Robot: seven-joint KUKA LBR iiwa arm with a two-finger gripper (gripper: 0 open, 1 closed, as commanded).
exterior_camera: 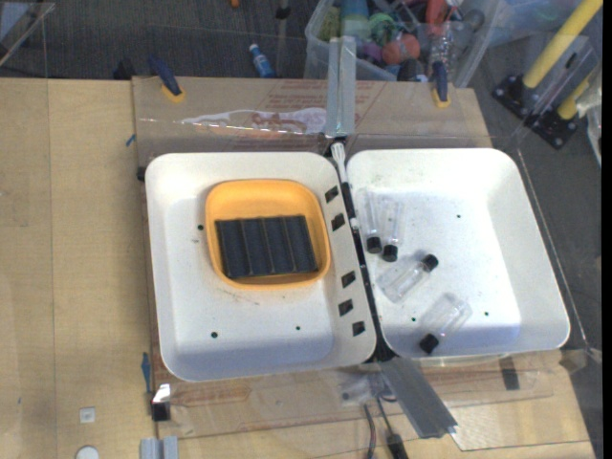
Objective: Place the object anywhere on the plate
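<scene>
Pose and state of the arm and its tool cannot be told from here

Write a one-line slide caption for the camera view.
Orange plate holding a dark ribbed block in the left bin; clear vials with black caps scattered in the right bin.

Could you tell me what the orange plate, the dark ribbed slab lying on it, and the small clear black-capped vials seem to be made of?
Orange plate: probably matte plastic, evenly coloured with soft rounded edges. Dark ribbed slab: perhaps rubber or plastic, dull and grooved. Clear black-capped vials: transparent plastic or glass, since the white bin shows through; which one is unclear.
</scene>
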